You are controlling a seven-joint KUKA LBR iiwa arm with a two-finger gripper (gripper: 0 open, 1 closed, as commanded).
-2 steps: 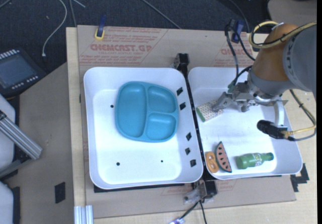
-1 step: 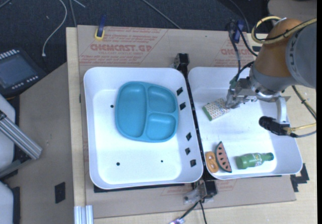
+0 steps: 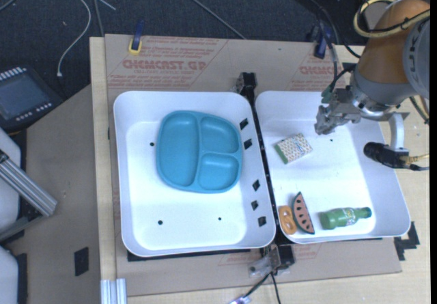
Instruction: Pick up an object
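your gripper (image 3: 329, 120): over the right bin (image 3: 382, 180), upper part; you cannot tell its state. small patterned packet (image 3: 293, 148) just beside it, lower left. green bottle (image 3: 345, 216) and watermelon slice (image 3: 302, 213) near the front wall. blue divided plate (image 3: 199, 151) in the left bin (image 3: 136, 180).

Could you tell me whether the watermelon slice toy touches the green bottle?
Apart: the camera view shows white bin floor between the watermelon slice toy and the green bottle.

The arm (image 3: 399, 43) is cut off by the right edge above its orange band.
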